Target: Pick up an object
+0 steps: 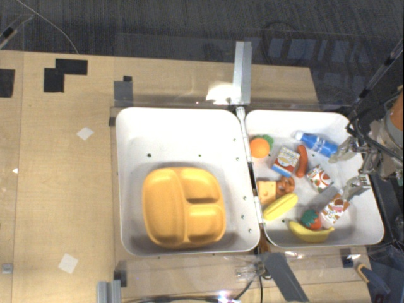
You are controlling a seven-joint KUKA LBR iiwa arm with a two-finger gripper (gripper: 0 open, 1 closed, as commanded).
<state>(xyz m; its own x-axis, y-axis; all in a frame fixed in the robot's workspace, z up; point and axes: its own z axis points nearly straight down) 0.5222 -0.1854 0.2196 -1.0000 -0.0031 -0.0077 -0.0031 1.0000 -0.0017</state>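
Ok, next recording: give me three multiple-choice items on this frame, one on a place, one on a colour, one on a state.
1. Where does the sectioned tray lie?
A. left bin
B. right bin
C. bare bench

2. What colour is the bottle near the right bin's far wall?
A. green
B. blue
C. black

3. How do the gripper fingers stand?
A. open
B. shut on the bottle
C. shut on the banana

A: the tray sits inside the left bin.
B: its body is blue.
A: both fingers stand apart over the right bin.

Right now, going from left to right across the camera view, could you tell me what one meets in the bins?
Yellow divided tray → orange fruit → red sausage → blue bottle → end effector.
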